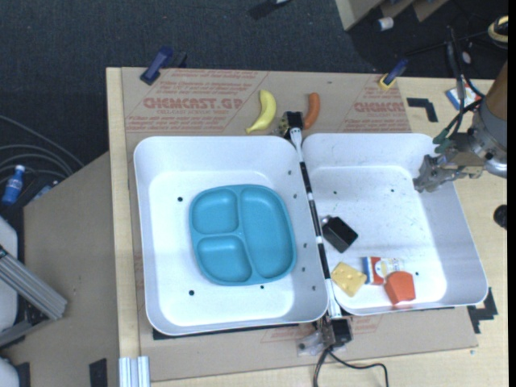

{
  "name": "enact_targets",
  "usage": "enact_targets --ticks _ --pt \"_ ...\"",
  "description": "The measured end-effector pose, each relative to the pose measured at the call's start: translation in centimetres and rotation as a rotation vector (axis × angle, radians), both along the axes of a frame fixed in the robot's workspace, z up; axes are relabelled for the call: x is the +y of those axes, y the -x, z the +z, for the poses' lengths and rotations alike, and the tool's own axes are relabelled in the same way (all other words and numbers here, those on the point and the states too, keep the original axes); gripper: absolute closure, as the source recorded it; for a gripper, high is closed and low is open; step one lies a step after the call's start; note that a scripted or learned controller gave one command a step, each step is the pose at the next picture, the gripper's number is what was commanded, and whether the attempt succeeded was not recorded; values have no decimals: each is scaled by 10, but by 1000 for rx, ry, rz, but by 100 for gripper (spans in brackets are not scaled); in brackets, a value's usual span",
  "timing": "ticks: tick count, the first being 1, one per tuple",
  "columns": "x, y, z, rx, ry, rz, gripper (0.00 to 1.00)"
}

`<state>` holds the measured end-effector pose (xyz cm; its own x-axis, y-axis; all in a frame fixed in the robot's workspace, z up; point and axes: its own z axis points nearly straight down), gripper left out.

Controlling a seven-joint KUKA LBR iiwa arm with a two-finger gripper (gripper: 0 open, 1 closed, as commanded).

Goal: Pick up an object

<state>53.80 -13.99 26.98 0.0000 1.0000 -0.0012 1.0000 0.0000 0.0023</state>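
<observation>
The gripper [427, 176] hangs at the right bin's [451, 240] far right edge; whether it holds anything, I cannot tell. The objects cluster at the near-left corner: black block [339, 233], cheese wedge [348, 279], orange cup [401, 287]. Their crowding risks a glancing, failed grab.

Robotics laboratory. Indicators: counter [201, 95] surfaced with protective-film sheeting, two white bins [161, 168] fixed side by side, loose cables [32, 135] on dark carpet [81, 22], aluminium extrusion [32, 285] at left.
</observation>
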Motion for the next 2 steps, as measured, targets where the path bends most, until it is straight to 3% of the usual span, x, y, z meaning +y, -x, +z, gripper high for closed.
enact_targets --ticks 1,2 --pt "0 0 -1 2 -1 0 0" --pt "-54 36 -177 7 -2 -2 0"
